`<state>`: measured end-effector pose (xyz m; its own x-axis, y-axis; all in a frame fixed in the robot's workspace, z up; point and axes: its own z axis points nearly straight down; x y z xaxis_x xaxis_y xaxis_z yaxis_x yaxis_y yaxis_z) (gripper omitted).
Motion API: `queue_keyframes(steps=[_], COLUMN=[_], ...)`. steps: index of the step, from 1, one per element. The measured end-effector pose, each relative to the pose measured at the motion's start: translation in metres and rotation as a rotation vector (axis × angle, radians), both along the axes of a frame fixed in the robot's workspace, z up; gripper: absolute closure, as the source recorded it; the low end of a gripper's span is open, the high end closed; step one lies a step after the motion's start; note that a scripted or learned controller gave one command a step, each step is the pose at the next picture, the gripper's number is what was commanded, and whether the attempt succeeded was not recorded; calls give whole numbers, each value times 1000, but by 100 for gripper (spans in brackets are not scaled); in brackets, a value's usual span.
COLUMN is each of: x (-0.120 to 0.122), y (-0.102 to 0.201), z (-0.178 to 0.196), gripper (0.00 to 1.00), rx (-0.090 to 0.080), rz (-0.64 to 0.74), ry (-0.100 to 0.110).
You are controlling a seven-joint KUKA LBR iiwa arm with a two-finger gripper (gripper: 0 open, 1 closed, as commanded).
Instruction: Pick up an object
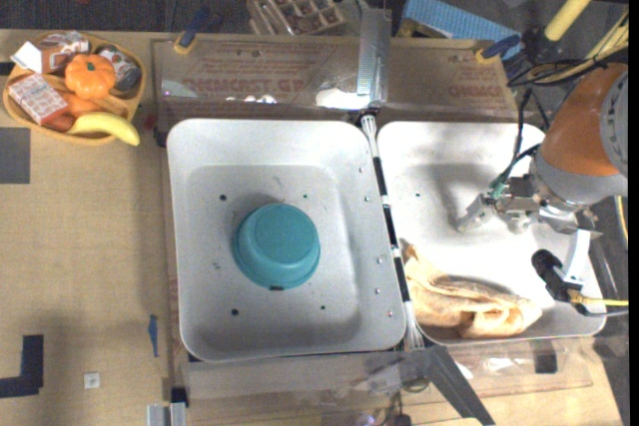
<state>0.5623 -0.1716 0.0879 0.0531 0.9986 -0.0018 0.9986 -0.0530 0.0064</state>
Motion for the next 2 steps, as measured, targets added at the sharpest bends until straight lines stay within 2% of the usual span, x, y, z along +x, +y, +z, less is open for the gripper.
queue_keyframes(steps=[1, 2], x=[37, -48], y=[4, 2], z=[48, 74], gripper=[0, 0], rx=[1, 3], rz=[-82, -62], ry=[5, 8])
